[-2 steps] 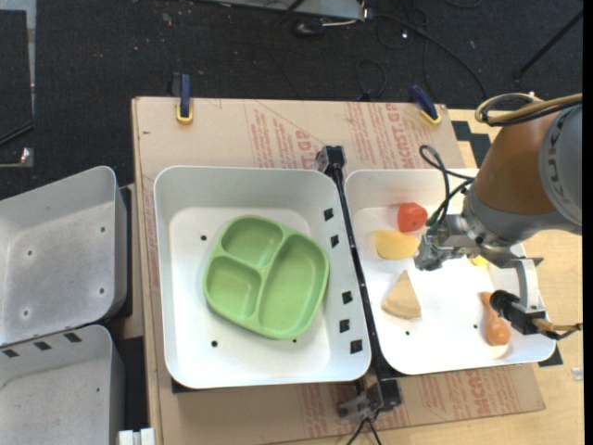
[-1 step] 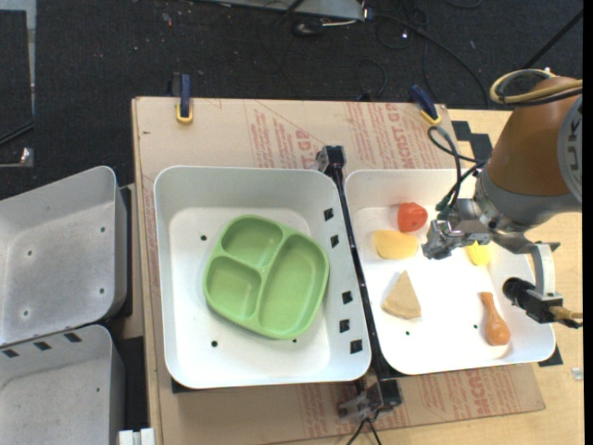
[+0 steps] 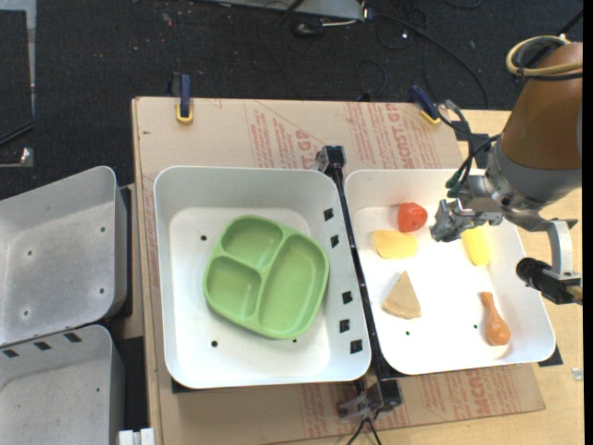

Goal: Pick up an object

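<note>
Looking down on a cardboard sheet [image 3: 241,128] carrying two white bins side by side, pinned at its upper edge by two blue clamps [image 3: 184,97]. Seeing the arm [image 3: 542,128] reaching in from the upper right of the frame and bending down over the right bin [image 3: 445,341]. Finding the gripper [image 3: 449,219] hanging low over the upper middle of that bin, between the red piece [image 3: 412,216] just to its left and the yellow block [image 3: 477,247] just to its lower right. Not being able to tell from this angle whether released or clenched, the dark metal blurring together; seeing nothing clearly grasped. Finding the objects for picking all lying on the floor of the right bin: the red piece near the upper middle, a rounded yellow lump [image 3: 396,244] just below it and nearly touching it, a tan wedge [image 3: 403,297] lower down at the bin's left centre, the yellow block toward the right, and an orange drumstick shape [image 3: 494,320] lying near the lower right corner, well apart from the wedge. Noting a green divided plate [image 3: 267,276] sitting tilted in the middle of the left bin [image 3: 176,341]. Noting grey trays [image 3: 56,239] lying at the left edge of the frame and cables [image 3: 445,26] trailing across the dark floor along the top.
</note>
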`<act>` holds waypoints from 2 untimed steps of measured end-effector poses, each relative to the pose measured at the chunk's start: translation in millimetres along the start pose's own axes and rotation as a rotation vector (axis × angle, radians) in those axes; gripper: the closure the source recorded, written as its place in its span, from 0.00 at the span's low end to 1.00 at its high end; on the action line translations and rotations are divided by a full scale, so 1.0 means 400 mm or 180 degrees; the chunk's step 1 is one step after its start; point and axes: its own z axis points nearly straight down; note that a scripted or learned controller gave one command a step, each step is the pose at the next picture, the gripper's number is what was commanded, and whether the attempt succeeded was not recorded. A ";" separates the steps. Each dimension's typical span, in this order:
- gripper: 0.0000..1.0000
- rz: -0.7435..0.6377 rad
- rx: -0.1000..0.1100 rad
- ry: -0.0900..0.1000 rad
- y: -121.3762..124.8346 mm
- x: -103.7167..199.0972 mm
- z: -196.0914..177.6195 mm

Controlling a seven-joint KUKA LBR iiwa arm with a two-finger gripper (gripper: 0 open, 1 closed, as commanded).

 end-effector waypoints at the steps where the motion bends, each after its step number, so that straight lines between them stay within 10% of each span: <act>1: 1.00 -0.0005 0.0013 0.0002 0.025 0.119 0.020; 2: 1.00 -0.0006 0.0018 0.0005 0.014 0.230 0.020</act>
